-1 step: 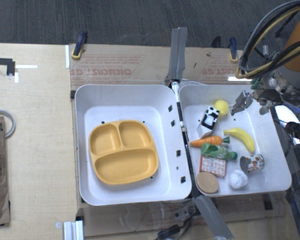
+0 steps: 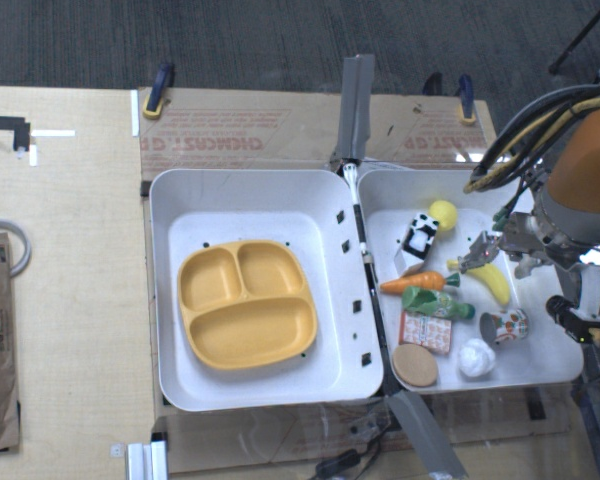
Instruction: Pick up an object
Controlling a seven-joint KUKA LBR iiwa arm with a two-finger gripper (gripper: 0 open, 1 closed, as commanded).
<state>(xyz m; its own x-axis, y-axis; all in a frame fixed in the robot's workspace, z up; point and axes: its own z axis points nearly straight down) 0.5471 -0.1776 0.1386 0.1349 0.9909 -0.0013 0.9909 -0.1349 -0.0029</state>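
Note:
My gripper (image 2: 478,255) hangs low over the right bin (image 2: 540,373), reaching in from the right. Its tip is just above the upper end of a yellow banana (image 2: 496,285) and right of an orange carrot (image 2: 412,282). I see nothing clearly held in it. Around it lie a yellow ball (image 2: 442,213), a black and white toy (image 2: 418,236), a green item (image 2: 452,309), a red and green packet (image 2: 426,333), a tan round disc (image 2: 415,365), a white ball (image 2: 475,359) and a small printed cup (image 2: 508,325).
The left bin (image 2: 170,268) holds a yellow divided plate (image 2: 248,303). A grey divider (image 2: 356,108) stands between the bins at the back. The arm's cables (image 2: 520,133) arch over the right bin's far corner. Cardboard (image 2: 240,128) lies behind the bins.

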